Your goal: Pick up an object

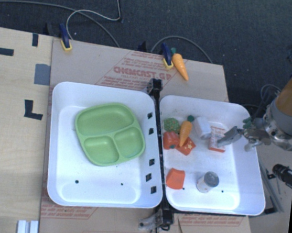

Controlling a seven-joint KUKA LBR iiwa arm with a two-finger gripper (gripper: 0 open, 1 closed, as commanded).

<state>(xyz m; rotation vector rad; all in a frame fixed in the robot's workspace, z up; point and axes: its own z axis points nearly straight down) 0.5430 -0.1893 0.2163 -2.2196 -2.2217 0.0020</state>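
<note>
My gripper [239, 140] hangs over the right part of the right bin [244, 178], open, with nothing between its fingers. Its left finger [229, 136] is just beside a small white and red carton [216, 138]. Further left lie a white block [203, 126], a toy carrot [185, 133], a green piece [172, 124] and red pieces [171, 140]. An orange block [175, 178] and a small tin can [208, 181] sit nearer the bin's front.
The left bin [60, 171] holds a green divided plate [110, 134]. A second toy carrot [179, 66] lies on the cardboard behind the bins, next to a blue clamp [166, 55]. Cables run across the dark floor at the back.
</note>
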